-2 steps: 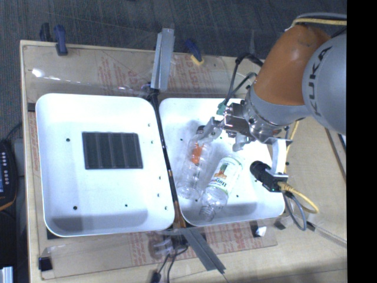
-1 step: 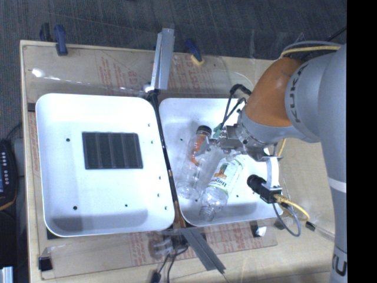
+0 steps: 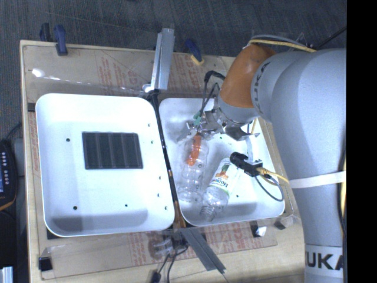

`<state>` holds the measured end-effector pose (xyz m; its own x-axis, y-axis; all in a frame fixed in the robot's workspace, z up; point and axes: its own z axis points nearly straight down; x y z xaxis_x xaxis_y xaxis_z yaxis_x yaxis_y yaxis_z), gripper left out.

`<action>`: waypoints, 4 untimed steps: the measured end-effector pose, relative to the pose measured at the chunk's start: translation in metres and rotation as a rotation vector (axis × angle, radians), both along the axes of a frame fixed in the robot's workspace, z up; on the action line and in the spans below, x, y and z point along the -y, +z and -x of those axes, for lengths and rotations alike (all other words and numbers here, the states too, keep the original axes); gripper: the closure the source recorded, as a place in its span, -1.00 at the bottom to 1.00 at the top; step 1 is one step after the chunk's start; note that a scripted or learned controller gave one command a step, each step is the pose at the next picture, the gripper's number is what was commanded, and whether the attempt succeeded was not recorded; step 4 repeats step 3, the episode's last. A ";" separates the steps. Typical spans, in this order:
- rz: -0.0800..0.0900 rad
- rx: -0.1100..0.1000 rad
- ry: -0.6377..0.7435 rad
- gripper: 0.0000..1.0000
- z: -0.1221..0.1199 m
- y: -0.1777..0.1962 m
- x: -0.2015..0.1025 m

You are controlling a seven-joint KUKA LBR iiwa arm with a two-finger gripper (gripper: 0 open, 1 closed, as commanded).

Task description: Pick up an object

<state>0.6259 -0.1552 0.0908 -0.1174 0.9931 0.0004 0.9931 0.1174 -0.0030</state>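
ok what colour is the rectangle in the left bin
Dark grey, ribbed rectangle on the white left bin; clearest in the camera view.

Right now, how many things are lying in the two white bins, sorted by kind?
Clear plastic bottles: 2, one with an orange label and one with a green and white label, both in the right bin
Dark ribbed panel: 1, in the left bin
Total: 3
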 end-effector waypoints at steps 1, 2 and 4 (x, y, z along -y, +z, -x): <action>-0.001 0.000 0.001 1.00 0.000 0.010 -0.001; 0.000 0.002 -0.070 1.00 -0.012 0.122 -0.033; 0.001 0.001 -0.327 1.00 -0.027 0.121 -0.053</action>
